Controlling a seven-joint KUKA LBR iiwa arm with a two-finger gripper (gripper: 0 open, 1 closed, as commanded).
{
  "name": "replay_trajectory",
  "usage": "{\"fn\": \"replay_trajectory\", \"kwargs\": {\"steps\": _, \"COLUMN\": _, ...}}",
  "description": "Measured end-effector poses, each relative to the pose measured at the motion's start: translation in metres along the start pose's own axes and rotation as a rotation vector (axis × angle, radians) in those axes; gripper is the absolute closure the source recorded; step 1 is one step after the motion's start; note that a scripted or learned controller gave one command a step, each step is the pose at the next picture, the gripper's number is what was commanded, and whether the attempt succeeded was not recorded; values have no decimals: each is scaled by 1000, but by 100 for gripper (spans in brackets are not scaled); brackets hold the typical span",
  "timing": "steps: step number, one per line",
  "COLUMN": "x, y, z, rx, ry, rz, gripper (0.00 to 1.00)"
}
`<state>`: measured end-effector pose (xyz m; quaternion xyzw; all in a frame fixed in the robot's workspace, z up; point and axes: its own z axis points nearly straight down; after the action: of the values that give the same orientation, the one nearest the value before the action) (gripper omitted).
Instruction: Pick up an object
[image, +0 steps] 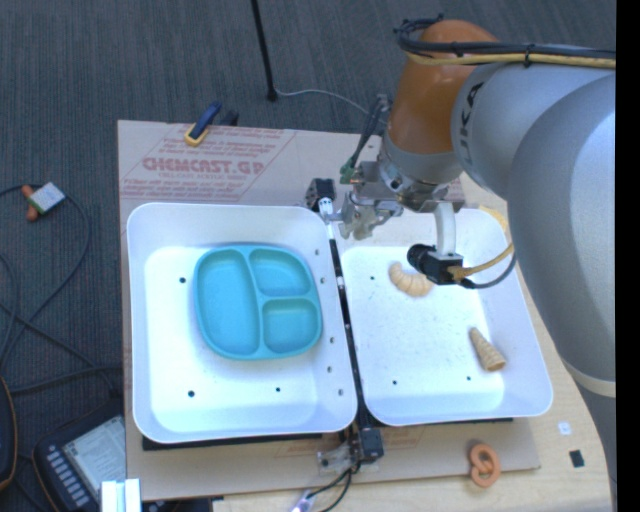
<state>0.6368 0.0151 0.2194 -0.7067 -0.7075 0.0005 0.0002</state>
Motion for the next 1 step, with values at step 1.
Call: {"fn": "replay_trajectory", "kwargs": {"steps": 1, "x": 46, "y": -90, "z": -60, "rx": 0, "ry": 1, "rz": -1, "gripper": 100}}
